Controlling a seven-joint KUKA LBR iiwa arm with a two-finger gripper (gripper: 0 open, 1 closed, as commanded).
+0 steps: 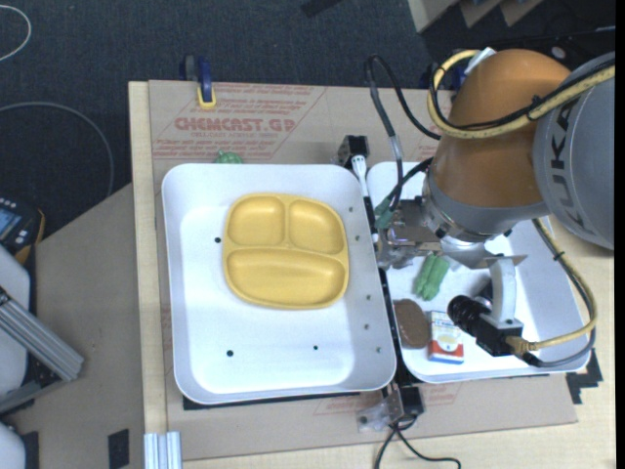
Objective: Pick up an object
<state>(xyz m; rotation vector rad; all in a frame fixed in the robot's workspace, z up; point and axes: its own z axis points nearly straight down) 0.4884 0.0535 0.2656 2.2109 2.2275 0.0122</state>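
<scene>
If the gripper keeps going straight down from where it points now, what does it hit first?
Most likely the green object in the right bin, just below the gripper. From this slanted view, depth is hard to judge, so it might land on the bin floor beside it.

Yellow three-compartment plastic plate (286, 250) occupies left white bin (186, 291); bin floor below plate open for passage.

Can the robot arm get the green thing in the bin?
Probably yes. The arm hangs over the right bin, and the green thing lies just under it with nothing on top.
</scene>
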